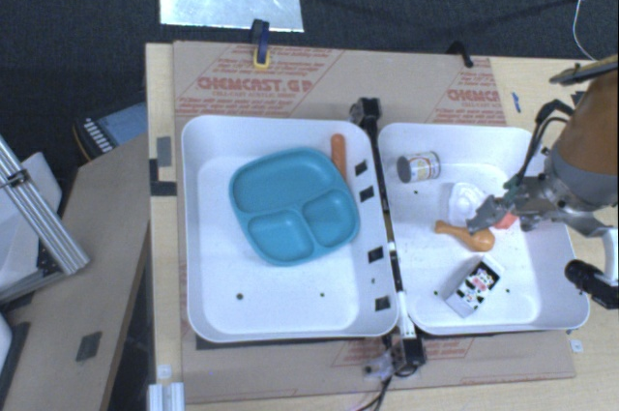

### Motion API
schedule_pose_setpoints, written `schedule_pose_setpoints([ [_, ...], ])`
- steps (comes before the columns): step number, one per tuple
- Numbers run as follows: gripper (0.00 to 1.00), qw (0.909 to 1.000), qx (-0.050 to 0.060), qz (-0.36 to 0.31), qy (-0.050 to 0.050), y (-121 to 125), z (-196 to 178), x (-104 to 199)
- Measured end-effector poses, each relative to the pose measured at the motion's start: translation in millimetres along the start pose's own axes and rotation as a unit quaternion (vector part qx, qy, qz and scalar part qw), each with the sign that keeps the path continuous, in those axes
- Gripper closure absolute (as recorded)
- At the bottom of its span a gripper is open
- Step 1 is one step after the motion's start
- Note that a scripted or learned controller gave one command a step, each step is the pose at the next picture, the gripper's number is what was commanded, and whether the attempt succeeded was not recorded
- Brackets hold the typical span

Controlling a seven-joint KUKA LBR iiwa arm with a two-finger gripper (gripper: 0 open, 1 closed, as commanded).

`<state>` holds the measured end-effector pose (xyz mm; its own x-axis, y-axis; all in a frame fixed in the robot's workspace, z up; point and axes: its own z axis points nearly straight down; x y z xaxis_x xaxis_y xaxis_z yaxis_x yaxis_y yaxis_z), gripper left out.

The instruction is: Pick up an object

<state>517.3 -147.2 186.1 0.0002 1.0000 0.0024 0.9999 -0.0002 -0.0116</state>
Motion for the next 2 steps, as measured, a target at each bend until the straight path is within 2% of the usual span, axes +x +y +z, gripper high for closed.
schedule_pose_setpoints([
  [1, 0.00, 1.0000, -0.006, -0.002, -0.001, 3, -6, 0],
  [2, 0.00, 1.0000, -0.005, -0.001, -0.001, 10, 39, -4],
])
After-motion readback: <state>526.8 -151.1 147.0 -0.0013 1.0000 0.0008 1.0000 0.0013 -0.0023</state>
